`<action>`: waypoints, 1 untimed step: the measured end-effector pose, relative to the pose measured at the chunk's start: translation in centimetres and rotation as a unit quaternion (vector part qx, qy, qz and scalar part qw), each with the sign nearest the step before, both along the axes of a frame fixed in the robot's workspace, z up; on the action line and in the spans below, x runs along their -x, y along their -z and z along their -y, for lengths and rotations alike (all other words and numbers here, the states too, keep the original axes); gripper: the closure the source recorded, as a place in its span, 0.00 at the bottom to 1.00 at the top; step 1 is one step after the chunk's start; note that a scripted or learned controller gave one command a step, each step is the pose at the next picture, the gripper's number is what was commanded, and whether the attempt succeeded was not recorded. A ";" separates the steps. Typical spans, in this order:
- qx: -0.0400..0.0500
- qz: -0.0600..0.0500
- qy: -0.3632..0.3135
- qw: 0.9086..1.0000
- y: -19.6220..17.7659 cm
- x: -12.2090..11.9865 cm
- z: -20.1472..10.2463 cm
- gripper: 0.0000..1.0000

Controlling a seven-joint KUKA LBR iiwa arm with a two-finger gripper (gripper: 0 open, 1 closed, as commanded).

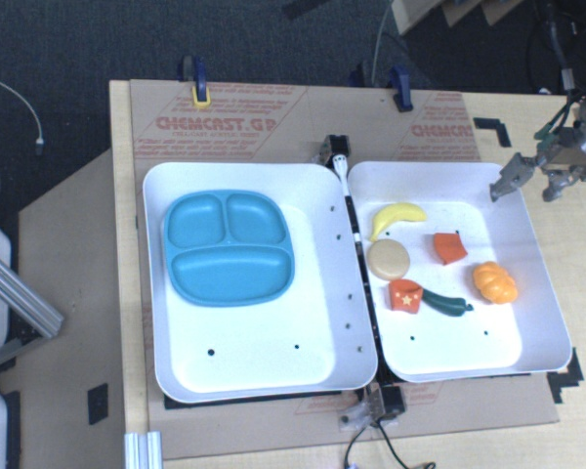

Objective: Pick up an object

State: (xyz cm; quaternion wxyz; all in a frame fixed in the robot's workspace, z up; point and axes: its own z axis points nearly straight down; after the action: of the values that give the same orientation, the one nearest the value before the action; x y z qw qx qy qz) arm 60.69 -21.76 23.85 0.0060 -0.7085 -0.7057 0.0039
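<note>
- My gripper (pixel 527 183): grey metal, two dark-tipped fingers (pixel 504 186).
- Wrist block above is pale grey, with green wiring and black cables.

A brown bench board (pixel 273 115) printed w/ red lettering carries two shallow white bins side by side, touching along a dark seam at centre. The left bin (pixel 264 360) and the right bin (pixel 527 330) sit flat on the board, w/ blue clamps (pixel 199 81) gripping its far edge, one at left and one nr centre-right. Small black markers (pixel 98 404) lie on the board nr its corners, incl. the near-left, near-right & far-right, and a black fitting (pixel 337 149) sits at the far end of the seam betw. the bins
</note>
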 end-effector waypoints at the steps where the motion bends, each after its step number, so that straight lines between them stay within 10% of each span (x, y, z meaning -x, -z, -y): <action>1: 0.002 0.007 -0.002 1.000 -0.9 -0.3 -0.1 0.00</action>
State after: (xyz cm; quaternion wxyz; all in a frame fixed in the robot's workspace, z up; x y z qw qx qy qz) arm 60.96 -21.65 24.72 -0.0003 -0.7070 -0.7072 0.0001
